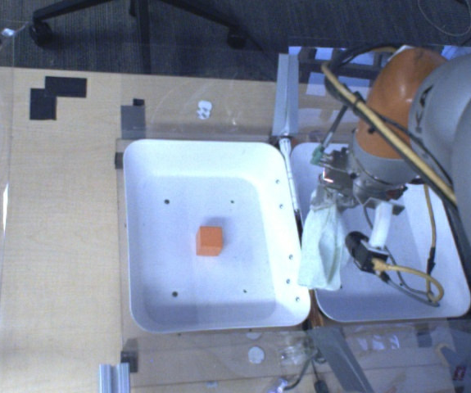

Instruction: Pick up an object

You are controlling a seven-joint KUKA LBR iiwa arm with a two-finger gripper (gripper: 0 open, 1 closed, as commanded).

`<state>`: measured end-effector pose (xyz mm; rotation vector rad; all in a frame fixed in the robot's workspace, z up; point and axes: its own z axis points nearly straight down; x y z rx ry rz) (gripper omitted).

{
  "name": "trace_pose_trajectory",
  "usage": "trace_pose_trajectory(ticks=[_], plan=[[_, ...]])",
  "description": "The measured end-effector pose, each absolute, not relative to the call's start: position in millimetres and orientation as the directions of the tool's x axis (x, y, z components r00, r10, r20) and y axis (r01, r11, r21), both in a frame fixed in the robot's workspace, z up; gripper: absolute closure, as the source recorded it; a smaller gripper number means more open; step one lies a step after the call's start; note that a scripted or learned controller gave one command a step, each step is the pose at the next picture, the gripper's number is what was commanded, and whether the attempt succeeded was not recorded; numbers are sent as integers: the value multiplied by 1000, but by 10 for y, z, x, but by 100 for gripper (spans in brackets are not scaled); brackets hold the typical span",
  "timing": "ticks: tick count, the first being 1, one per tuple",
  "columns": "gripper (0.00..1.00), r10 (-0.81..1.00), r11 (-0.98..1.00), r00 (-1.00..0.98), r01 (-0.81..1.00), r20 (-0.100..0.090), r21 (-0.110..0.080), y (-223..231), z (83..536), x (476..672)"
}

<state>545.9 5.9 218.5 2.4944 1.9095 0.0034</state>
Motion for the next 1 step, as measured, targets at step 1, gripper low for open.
trace_pose_trajectory(ticks=[1], plan=[[100,919,-395,395,919,-1,-1,-530,1834,5620]])
